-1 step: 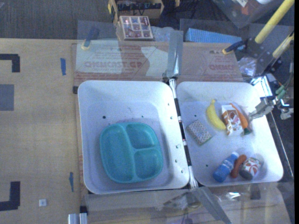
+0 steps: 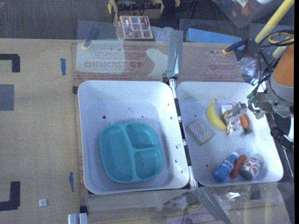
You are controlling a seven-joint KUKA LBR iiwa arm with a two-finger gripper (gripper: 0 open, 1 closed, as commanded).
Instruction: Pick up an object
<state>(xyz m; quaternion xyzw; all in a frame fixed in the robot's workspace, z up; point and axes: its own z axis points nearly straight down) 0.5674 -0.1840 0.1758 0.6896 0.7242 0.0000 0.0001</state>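
The right bin [image 2: 268,139] holds several small objects. A yellow banana [image 2: 215,117] lies near its middle, with a grey patterned packet [image 2: 199,131] to its left. A white and orange packet [image 2: 232,120] and a small carrot [image 2: 244,123] lie just right of the banana. My gripper [image 2: 241,109] hangs low over the top edge of that packet, reaching in from the right. At the bin's front lie a blue bottle [image 2: 225,167], a red sausage [image 2: 238,165] and a white, red and black piece [image 2: 251,167].
The left bin [image 2: 93,101] carries a teal divided plate [image 2: 131,151]. A metal divider [image 2: 174,59] stands behind the seam between the bins. Cardboard, boxes and cables sit behind the bench, and the arm's orange band [image 2: 286,69] is at the right edge.
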